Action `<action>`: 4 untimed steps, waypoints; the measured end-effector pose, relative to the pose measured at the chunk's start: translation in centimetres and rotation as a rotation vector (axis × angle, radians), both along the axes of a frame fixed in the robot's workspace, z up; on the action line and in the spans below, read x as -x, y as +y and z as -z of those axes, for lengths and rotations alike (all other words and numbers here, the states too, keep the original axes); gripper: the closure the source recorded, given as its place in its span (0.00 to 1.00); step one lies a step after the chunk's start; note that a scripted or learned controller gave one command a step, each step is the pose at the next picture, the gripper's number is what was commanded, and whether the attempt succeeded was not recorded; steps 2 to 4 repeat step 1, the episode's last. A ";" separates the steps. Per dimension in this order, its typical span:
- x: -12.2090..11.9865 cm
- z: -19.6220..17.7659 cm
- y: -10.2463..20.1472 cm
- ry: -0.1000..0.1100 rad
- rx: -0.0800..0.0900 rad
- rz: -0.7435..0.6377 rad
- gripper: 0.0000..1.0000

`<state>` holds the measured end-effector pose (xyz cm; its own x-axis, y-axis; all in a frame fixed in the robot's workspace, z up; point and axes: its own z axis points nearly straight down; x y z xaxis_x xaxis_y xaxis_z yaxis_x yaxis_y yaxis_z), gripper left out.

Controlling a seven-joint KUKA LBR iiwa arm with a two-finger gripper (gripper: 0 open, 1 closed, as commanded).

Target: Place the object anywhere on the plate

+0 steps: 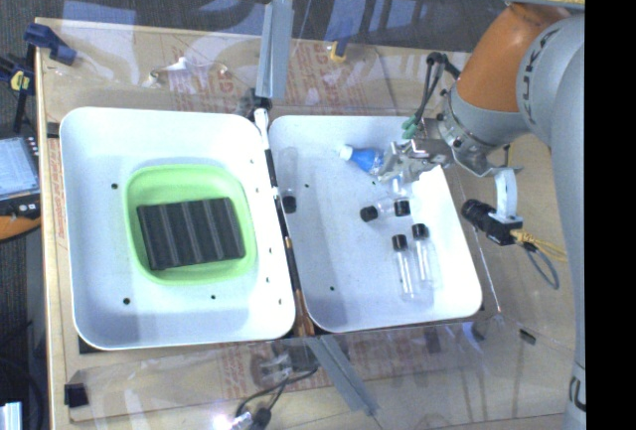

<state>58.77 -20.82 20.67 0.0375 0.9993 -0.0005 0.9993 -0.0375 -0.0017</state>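
The tool [402,163] hangs over the right bin's [328,299] blue-and-white tube [360,156] (grip state, can't tell), so I'd center on the tube before closing, then carry it to the green plate [189,182].

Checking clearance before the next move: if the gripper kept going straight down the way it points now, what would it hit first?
Probably the blue-and-white tube lying just beside the gripper, or the floor of the right bin; depth is hard to judge from above.
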 end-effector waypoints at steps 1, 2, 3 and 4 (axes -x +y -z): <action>0.0 0.0 0.0 0.000 0.000 0.000 0.00; 0.0 0.0 0.0 0.000 0.000 0.000 0.00; 0.0 0.0 0.0 0.000 0.000 0.000 0.00; 0.0 0.0 0.0 0.000 0.000 0.000 0.00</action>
